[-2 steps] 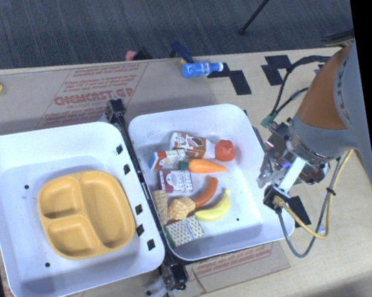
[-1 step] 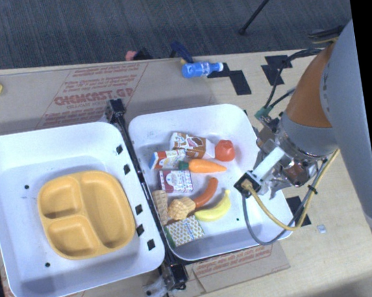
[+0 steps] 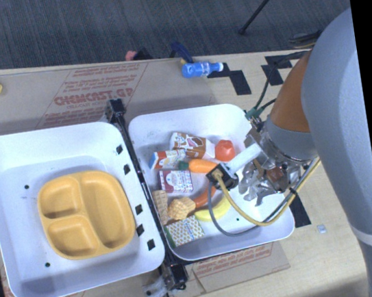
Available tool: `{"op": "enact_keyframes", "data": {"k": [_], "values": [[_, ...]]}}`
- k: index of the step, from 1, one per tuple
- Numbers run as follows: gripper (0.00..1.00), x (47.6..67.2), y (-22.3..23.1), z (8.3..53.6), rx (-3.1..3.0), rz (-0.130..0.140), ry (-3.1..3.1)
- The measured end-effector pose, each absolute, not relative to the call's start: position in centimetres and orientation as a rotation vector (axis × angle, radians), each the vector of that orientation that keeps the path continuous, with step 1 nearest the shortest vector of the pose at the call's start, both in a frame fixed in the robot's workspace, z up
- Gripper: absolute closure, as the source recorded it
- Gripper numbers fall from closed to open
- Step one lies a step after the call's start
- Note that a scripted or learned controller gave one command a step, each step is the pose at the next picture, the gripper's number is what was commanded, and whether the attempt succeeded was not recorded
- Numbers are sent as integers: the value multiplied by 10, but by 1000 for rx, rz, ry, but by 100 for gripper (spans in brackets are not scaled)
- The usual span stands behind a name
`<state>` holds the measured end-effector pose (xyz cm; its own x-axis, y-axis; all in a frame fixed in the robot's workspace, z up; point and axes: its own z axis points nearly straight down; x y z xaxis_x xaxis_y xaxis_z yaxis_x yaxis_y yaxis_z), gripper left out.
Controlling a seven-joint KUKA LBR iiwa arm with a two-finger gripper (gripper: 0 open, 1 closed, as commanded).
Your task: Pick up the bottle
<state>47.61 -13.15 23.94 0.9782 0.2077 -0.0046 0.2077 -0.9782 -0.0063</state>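
On your cardboard-covered bench (image 3: 18,90), the bottle (image 3: 200,69) lies outside both bins, behind the right bin (image 3: 143,131), untouched. Your gripper (image 3: 257,183) hangs low inside that bin, well apart from it; whether the claw is open or closed, I cannot tell.

Toys crowd the right bin's (image 3: 143,131) left half, packed close around a tomato (image 3: 224,149) and carrot (image 3: 203,165). The left bin (image 3: 7,154) offers bare floor around the yellow tray (image 3: 85,213).
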Motion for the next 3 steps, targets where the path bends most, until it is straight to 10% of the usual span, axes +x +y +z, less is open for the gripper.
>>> {"op": "enact_keyframes", "data": {"k": [3], "values": [[100, 476, -114, 274, -3110, 5, -418]]}}
